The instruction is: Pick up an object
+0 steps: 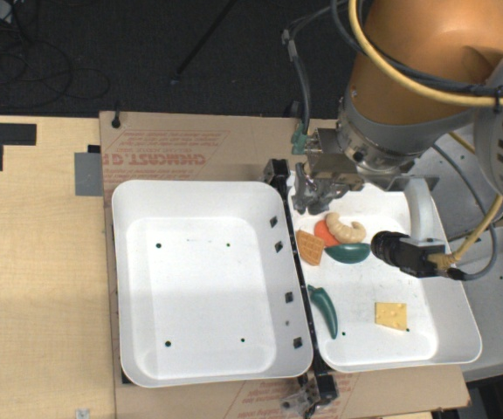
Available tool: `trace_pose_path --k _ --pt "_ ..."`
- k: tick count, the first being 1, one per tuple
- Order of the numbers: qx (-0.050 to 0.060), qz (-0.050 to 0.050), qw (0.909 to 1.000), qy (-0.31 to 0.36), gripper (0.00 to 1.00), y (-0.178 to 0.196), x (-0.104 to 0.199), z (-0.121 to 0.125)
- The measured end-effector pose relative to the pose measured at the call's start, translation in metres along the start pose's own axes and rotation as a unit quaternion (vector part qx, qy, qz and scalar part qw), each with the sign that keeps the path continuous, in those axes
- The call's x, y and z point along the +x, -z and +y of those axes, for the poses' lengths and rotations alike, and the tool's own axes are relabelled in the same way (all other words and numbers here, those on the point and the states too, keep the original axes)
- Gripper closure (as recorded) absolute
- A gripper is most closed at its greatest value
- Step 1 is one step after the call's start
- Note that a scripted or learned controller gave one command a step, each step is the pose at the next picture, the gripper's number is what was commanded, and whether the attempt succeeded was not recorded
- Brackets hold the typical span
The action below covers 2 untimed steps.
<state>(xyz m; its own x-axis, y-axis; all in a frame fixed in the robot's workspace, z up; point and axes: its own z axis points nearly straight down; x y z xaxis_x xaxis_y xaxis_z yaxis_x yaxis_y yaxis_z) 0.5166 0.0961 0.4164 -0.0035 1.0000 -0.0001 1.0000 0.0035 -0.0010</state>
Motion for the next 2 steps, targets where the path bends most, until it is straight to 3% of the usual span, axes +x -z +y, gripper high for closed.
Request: trace_pose_path --k 1,2 --pt "0.002 -0.001 1.0000 -0.003 1.00 -0.019 -0.044 -0.042" --pt "-0.004 0.001 1.0000 0.001 1.00 0.085 0.022 -0.030"
